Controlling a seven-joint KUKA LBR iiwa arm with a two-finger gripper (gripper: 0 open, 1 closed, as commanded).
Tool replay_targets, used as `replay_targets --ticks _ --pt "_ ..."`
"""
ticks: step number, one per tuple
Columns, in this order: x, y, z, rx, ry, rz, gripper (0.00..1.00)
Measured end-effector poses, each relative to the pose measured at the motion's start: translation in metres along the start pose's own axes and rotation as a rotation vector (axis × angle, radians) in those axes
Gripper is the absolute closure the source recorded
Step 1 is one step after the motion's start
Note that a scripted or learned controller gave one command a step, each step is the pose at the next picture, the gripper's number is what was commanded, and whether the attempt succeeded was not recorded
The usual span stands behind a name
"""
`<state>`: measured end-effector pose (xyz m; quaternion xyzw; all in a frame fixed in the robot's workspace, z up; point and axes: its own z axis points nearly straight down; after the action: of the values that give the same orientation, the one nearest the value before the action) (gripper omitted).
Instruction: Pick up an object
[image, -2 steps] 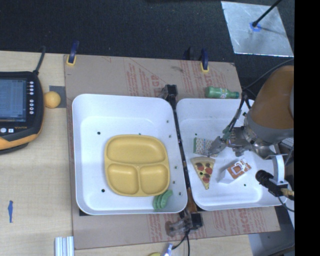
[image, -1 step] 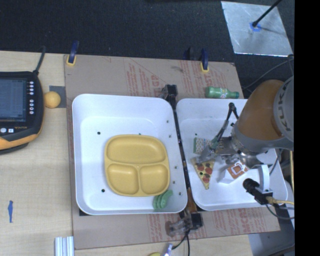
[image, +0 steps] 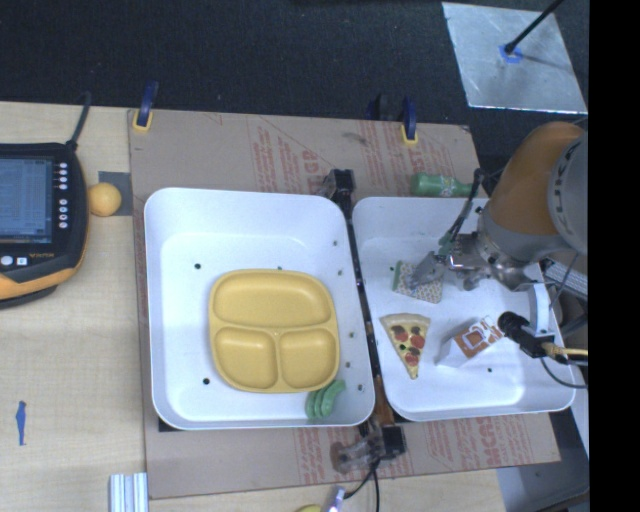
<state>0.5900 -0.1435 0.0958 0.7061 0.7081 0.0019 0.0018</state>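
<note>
Tool (image: 432, 268) beside downward-pointing pizza slice (image: 407, 342)

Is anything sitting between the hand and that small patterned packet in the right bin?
Nothing visible does. The hand is right at the packet near the right bin's left wall; the pizza slice and small carton lie nearer the camera.

- This looked like a robotics lab.
- A teach pendant (image: 35, 222) lay on the table (image: 60, 380).
- Clamps (image: 145, 105) pinned cardboard (image: 300, 150) under two white bins (image: 170, 300).
- A grey-and-orange robot arm (image: 535, 195) reached in.
</note>
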Motion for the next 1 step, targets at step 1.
replay_targets --ticks 1 --pt "-0.0011 0.0009 -0.0114 -0.002 -0.002 -0.002 1.0"
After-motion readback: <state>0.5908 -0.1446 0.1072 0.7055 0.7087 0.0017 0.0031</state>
